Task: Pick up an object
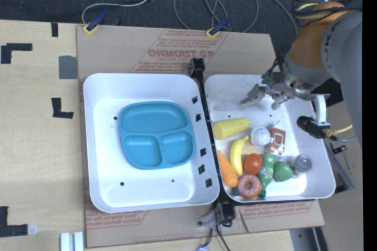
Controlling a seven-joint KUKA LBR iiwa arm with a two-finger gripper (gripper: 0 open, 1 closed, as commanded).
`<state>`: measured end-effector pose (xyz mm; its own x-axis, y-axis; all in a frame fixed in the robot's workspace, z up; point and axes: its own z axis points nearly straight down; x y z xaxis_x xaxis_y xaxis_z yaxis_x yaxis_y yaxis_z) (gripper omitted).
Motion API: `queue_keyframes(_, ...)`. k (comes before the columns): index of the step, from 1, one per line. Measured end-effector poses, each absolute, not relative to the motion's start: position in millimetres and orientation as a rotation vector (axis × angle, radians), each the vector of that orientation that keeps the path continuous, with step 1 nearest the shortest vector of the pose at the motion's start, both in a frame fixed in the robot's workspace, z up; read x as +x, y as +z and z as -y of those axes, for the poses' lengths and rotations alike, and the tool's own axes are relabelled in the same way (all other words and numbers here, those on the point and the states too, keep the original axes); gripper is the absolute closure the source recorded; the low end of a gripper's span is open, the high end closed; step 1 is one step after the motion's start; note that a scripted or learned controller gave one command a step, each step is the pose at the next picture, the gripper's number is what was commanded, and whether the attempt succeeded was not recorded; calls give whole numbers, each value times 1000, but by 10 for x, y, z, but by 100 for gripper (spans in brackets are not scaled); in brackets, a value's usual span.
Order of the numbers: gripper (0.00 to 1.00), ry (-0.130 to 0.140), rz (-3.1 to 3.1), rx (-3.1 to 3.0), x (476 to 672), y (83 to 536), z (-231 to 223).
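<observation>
Nothing picked yet: your gripper (264, 98) hung spread and empty over the right bin (227, 86).

You had the whole pick left to do. The fingers stood apart with nothing between them, above the bare back half of that bin. Your choices sat crowded toward the front: corn (230, 127), banana (237, 152), carrot (227, 168), tomato (252, 163), donut (249, 185), a white ball (260, 137) and green pieces (277, 169), many touching. I judged the corn easiest, lying at the pile's open edge. The left bin (94, 126) held a blue tray (156, 133); the wall between the bins ran just beside the carrot.
</observation>
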<state>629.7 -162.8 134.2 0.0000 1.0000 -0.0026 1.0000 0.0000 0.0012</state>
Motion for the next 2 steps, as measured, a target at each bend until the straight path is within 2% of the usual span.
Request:
queue_keyframes(1, 0, 1, -2221, 2219, 5854, 865, 1296)
queue_keyframes(2, 0, 4, -2217, 2216, 5461, 868, 1226)
